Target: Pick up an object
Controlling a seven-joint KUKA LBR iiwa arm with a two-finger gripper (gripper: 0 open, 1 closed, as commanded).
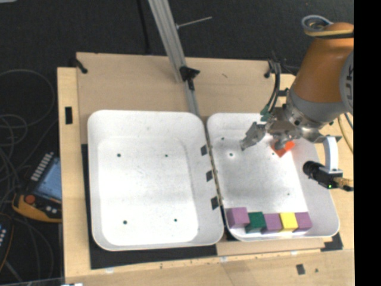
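My gripper (269, 137) hangs over the upper part of the right bin (262, 186), below the orange band of the arm. One grey finger (251, 137) sticks out to the left, well away from the wrist, so the gripper looks open. A small red-orange block (284, 148) shows just under the gripper's body, partly hidden by it; I cannot tell if anything touches it. Along the bin's front wall lies a row of blocks: purple (238, 215), green (256, 221), purple (272, 221), yellow (289, 220) and purple (303, 220).
The left bin (149, 177) lies beside the right one, joined by black clips (209, 174). A slanted metal pole (172, 46) rises behind the bins. A black part with a green light (321, 174) hangs off the arm at the right bin's edge.
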